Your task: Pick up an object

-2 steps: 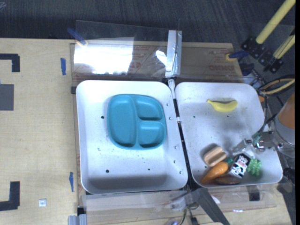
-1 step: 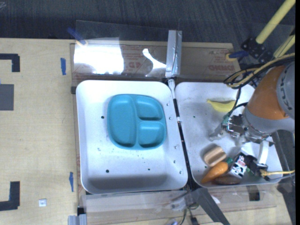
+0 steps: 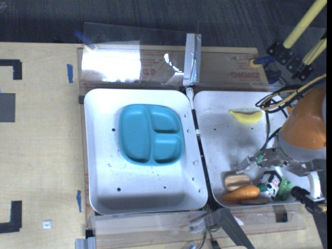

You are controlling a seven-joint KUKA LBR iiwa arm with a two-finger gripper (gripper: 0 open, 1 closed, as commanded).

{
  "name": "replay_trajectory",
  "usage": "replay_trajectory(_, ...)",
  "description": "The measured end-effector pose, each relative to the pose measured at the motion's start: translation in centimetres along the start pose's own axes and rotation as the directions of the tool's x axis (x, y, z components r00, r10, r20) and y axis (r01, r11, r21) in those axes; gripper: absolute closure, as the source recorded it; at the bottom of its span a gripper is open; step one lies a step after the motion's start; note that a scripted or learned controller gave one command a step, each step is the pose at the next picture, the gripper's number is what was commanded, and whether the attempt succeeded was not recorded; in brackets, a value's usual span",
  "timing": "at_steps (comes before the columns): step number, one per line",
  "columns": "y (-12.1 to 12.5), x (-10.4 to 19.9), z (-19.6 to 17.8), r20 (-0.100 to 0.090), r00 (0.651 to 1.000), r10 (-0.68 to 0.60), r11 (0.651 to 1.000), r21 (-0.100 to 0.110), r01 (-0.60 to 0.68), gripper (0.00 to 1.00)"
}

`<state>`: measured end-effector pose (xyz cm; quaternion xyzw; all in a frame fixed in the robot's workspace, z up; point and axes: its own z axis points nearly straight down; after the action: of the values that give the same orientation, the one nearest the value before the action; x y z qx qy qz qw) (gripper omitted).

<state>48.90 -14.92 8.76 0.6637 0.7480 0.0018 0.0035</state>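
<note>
Two white bins sit side by side on the tabletop: the left bin (image 3: 98, 191) carries a blue divided tray (image 3: 151, 134), and the right bin (image 3: 218, 113) carries the candidate objects. I see a yellow banana-like piece (image 3: 246, 116) at 12 o'clock of that bin, with a bread-roll shape (image 3: 237, 180), an orange carrot-like piece (image 3: 241, 193) and a green-and-white item (image 3: 277, 187) crowded at 6 o'clock. I place the gripper (image 3: 262, 162) low over this cluster; whether it is spread or pressed together I cannot tell. I judge the main risk to be crowding: the pieces lie touching or just beside one another near the bin wall, so a descent may nudge one aside, catch two, or strike the rim.
</note>
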Motion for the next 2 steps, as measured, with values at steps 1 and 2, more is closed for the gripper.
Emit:
replay_trajectory(1,6.0,-0.2,0.1,0.0,1.0,-0.013,1.0,0.0,0.013,0.0)
replay_trajectory(2,0.6,-5.3,0.0,-0.004,1.0,0.026,1.0,0.002,-0.026,0.0)
